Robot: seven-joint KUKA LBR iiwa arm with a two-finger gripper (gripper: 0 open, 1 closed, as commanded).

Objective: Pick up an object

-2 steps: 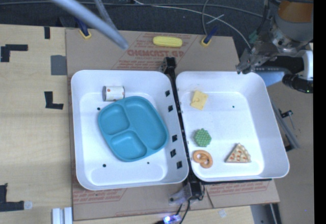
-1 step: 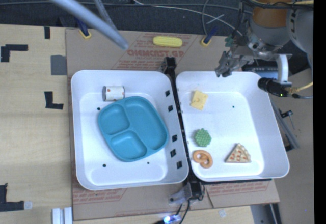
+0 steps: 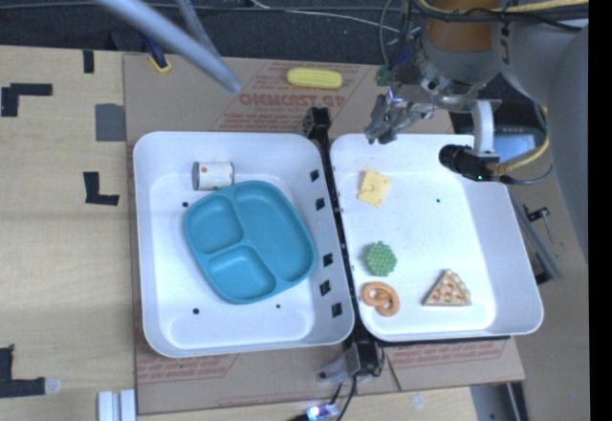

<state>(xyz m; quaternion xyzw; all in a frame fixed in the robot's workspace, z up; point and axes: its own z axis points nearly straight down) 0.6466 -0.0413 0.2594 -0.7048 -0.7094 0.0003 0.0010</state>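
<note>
Gripper [image 3: 387, 122] hangs over the right bin's [image 3: 497, 247] far-left corner; we cannot tell its state. Nearest below lies 1 yellow cheese wedge [image 3: 374, 188], likely light, stiff and slick, so we would pinch it across its flat sides.

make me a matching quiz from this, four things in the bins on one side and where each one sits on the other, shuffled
Things:
1. blue divided plate
2. pizza slice
3. cheese piece
4. small can

Places:
A. right bin, near front right corner
B. left bin, far side, behind the plate
C. left bin, middle
D. right bin, far left part

Pairs: 1-C, 2-A, 3-D, 4-B
</note>
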